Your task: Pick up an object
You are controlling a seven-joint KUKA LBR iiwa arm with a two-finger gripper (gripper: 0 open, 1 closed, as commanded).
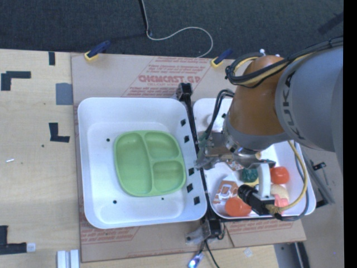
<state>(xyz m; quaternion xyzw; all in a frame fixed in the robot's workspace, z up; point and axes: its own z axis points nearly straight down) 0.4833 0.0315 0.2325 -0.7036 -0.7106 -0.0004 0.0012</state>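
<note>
While the end effector (223, 156) hangs low over the right bin (304, 205) (its grip state I cannot tell), nothing looks lifted: the orange toy (238, 207) lies there, the grasp undone.

Left bin (92, 149): one obstacle, a green tray (149, 162) lying flat at centre. Bare floor runs all round it, widest along the far side and the near-left corner; access from above is unobstructed.

Right bin (308, 201): largely covered by the arm (262, 108). Near end crowded with small items, among them an orange ball (279, 175) and a red piece (239, 207), lying close together with little room between. The black divider (191, 130) separates the bins.
</note>
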